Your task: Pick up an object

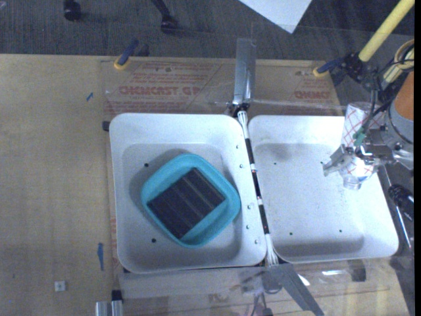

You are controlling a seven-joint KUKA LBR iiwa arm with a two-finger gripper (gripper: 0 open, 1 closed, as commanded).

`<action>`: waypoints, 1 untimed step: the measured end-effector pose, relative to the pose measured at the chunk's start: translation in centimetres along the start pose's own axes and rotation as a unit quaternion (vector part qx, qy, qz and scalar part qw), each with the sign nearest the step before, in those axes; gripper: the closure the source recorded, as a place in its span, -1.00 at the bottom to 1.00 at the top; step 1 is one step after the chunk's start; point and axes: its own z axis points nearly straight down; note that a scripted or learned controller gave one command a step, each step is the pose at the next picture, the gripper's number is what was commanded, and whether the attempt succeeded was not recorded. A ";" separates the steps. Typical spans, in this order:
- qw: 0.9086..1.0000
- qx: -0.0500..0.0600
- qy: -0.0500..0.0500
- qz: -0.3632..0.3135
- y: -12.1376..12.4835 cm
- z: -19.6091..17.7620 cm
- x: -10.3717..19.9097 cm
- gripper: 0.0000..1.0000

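Note:
A square blue dish (225,188) lies turned at an angle in the left bin (131,137). A dark ridged block (185,201) rests inside it. My gripper (348,164) hangs over the right edge of the right bin (296,209), far from the dish. A pale, see-through item with red criss-cross marks (355,120) sits right at the gripper, and a clear part of it shows just below (355,176). Whether it is held I cannot make out.
The arm's orange band (404,101) and cables crowd the right edge, with a yellow pole (388,22) above. A metal bracket (244,71) stands behind the seam between the bins. Clamps (126,53) (332,66) pin a clear sheet to the wooden bench.

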 end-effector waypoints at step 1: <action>1.000 0.001 0.005 -0.029 4.1 13.9 -6.9 -1.00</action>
